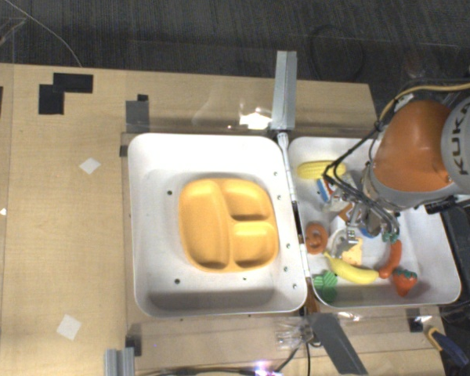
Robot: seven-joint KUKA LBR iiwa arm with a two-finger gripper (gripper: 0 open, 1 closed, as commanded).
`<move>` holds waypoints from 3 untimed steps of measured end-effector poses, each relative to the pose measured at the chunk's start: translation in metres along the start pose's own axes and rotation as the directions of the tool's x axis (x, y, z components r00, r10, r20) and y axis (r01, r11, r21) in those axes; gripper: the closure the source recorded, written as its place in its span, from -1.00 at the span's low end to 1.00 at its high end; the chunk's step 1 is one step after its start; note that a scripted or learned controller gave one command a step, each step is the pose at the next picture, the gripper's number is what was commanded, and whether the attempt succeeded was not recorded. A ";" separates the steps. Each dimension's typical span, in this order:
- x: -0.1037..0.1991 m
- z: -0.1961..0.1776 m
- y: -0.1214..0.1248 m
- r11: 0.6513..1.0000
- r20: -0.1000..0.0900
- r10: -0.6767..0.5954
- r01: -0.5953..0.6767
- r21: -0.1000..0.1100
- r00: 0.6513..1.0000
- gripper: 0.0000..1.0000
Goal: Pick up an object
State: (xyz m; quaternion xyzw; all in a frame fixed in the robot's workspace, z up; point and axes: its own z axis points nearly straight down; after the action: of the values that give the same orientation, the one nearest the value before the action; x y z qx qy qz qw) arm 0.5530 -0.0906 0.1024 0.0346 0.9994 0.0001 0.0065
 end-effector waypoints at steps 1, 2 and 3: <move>-0.023 0.013 -0.014 0.809 0.001 0.587 -0.587 0.001 0.809 -1.00; -0.027 -0.001 -0.013 0.813 0.013 0.582 -0.582 -0.006 0.813 1.00; -0.028 -0.085 0.017 0.491 -0.001 0.871 -0.871 0.003 0.491 1.00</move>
State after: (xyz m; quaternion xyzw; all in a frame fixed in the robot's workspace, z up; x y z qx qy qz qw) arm 0.5809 -0.0758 0.1875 0.5339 0.8455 0.0025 0.0042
